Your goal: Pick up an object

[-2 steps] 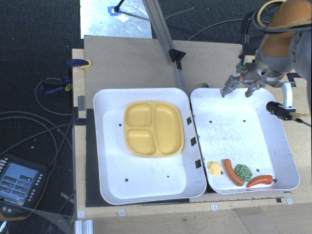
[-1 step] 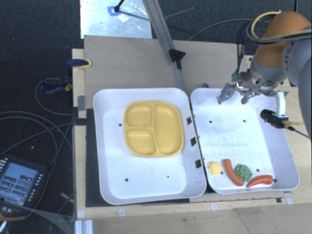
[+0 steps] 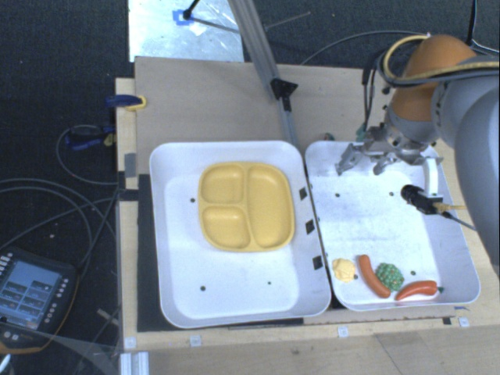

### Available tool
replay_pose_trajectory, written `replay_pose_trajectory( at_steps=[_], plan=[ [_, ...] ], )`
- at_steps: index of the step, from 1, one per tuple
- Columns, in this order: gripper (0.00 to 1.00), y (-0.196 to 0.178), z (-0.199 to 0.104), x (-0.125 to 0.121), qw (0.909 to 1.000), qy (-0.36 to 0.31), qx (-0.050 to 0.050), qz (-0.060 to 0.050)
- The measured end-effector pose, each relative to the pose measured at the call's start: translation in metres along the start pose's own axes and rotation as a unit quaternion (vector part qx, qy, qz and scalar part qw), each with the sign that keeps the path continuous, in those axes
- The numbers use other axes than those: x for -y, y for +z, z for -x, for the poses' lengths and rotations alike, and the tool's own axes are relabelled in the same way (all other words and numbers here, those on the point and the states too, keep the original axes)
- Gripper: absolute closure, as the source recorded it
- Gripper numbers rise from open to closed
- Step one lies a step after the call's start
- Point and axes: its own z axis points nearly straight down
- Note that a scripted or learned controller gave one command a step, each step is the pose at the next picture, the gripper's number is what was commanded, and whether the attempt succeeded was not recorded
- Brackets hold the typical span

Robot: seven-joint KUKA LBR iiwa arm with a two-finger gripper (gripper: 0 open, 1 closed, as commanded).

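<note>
My gripper [image 3: 362, 164] hangs over the far end of the right bin [image 3: 367, 221], open, with nothing between its two fingers. At the near end of that bin lie a small yellow piece [image 3: 344, 269], an orange sausage [image 3: 373, 276], a green broccoli piece [image 3: 389, 275] and a red sausage [image 3: 416, 290], all well apart from the gripper. A yellow divided plate [image 3: 246, 207] rests in the left bin [image 3: 183, 287].
A grey slanted pole [image 3: 258, 41] ends at a black foot on the bench just behind the gap between the bins. A blue and yellow clamp [image 3: 127, 101] sits at the bench's far left edge. Cables and a control pendant [image 3: 27, 287] lie on the floor at the left.
</note>
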Motion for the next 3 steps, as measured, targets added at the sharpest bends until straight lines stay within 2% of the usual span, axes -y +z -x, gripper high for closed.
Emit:
replay_pose_trajectory(
  at_steps=[1,3],
  plan=[
    [1.0,-0.015,0.001,-0.002,1.0,-0.001,0.001,0.004],
    [1.0,-0.134,-0.001,0.007,1.0,0.0,0.001,0.005]
  ],
)
